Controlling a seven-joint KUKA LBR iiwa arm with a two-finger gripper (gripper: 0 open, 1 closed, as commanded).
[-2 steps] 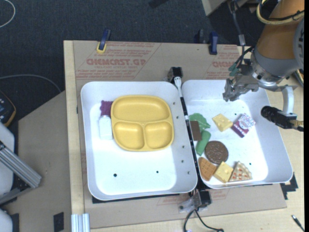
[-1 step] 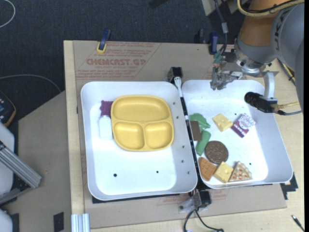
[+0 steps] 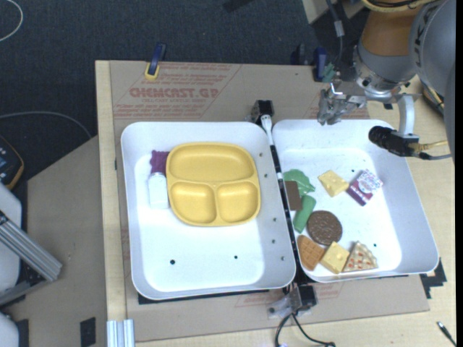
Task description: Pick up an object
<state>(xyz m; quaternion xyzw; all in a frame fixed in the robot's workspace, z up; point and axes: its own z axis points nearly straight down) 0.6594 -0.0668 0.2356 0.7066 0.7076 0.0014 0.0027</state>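
1. The gripper (image 3: 333, 114) hangs over the far rim of the right bin (image 3: 394, 219), near that bin's far corner on the side next to the other bin. From where I stand I cannot tell whether it is open or closed.
2. Nearest to it in the right bin are a yellow block (image 3: 333, 183) and a purple-and-white packet (image 3: 364, 185), both well apart from the gripper.
3. Along that bin's inner wall lie a green piece (image 3: 296, 180), a brown bar (image 3: 292, 194) and a second green piece (image 3: 304, 210), close together.
4. Toward the near end, a round brown cookie (image 3: 324, 226) lies just above an orange cracker (image 3: 311, 251), a yellow wedge (image 3: 336, 257) and a pizza slice (image 3: 361, 258), set in a row.
5. In the left bin (image 3: 202, 262), a yellow divided tray (image 3: 213, 183) lies in the far half, with a purple item (image 3: 159, 160) and a white bottle (image 3: 157, 191) just beside its outer edge.
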